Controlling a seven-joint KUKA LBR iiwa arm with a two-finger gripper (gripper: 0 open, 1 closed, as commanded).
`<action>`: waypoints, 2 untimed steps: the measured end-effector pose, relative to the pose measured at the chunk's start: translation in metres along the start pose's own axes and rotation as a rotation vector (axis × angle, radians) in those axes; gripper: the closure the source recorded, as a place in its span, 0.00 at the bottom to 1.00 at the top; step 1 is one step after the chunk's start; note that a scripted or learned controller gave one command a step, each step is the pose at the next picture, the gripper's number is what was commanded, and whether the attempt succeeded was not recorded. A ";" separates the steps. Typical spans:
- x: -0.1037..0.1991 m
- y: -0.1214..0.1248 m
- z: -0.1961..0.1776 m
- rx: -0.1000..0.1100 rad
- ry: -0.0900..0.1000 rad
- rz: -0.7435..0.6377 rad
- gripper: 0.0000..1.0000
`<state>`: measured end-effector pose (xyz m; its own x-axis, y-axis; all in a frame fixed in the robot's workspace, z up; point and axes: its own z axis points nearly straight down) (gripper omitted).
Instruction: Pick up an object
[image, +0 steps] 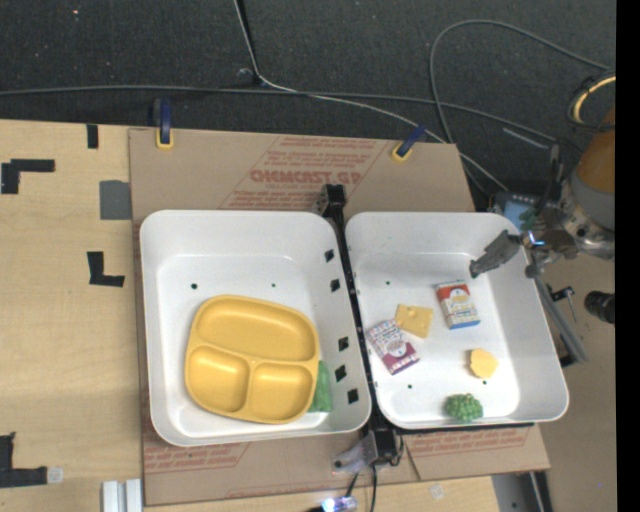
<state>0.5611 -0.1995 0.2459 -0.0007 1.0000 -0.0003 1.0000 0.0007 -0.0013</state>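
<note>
- Wooden bench (60, 330) under a cardboard sheet (300, 175) carrying two white bins; dark floor behind
- Right bin (535, 400) holds a small red-and-white box (457, 305), cheese slice (414, 320), pink packet (392, 346) and broccoli (463, 406)
- Gripper (500, 252) at its upper right rim; jaws' state unclear, partly cut off

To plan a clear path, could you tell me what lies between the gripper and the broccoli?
In the camera view, the red-and-white carton and a yellow piece lie between the gripper and the broccoli.
</note>
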 end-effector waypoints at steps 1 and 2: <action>-0.002 0.000 0.043 0.003 0.000 0.000 0.00; -0.002 -0.003 0.108 0.005 0.001 0.000 0.00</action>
<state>0.5575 -0.2012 0.1380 -0.0008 1.0000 0.0009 1.0000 0.0008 -0.0066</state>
